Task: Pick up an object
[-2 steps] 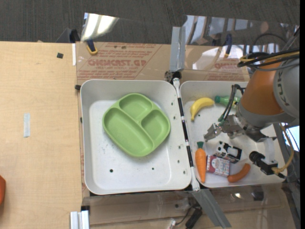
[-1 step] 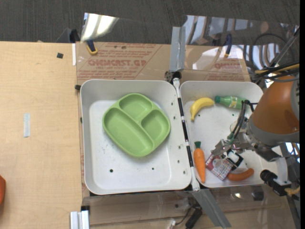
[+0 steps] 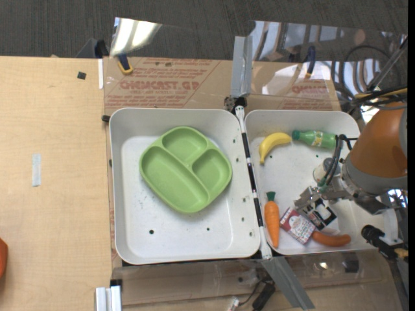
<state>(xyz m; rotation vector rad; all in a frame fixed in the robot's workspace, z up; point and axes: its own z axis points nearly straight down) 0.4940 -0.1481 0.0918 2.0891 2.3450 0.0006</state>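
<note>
The right bin [image 3: 295, 118] holds a yellow banana [image 3: 273, 144], a green bottle [image 3: 316, 138] lying on its side, an orange carrot [image 3: 272, 220], a small red and white packet [image 3: 297, 227] and an orange sausage-shaped piece [image 3: 331, 240]. My gripper [image 3: 314, 205] hangs low in the right bin, just above the packet's right end and right of the carrot. Its dark fingers look slightly apart, and I see nothing held between them. The arm's orange band [image 3: 382, 144] covers the bin's right side.
The left bin [image 3: 123, 193] holds a green divided plate [image 3: 186, 168]. Cardboard panels [image 3: 165, 83] stand behind both bins. The bins share a central rim [image 3: 248, 173]. A wooden bench surface [image 3: 52, 173] spreads to the left.
</note>
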